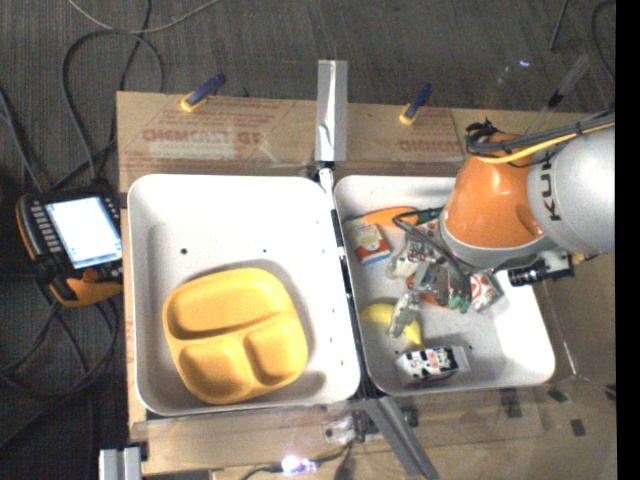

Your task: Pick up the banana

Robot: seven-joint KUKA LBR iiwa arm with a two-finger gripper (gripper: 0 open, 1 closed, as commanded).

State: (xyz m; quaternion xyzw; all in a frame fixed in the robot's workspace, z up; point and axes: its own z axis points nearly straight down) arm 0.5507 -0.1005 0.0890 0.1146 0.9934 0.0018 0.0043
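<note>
A yellow piece of the banana [380, 316] lies in the right bin [530, 358], near its left middle, partly covered by the gripper. My gripper [408, 313] hangs from the orange-banded wrist [495, 208] and sits right over the banana's right side, low in the bin. The view does not show whether it touches the banana.
In the right bin there is a small red and white carton [368, 243], an orange item [392, 214] at the back, a dark box [435, 360] at the front and a red and white packet [483, 294]. The left bin [150, 218] holds a yellow divided tray [235, 333].
</note>
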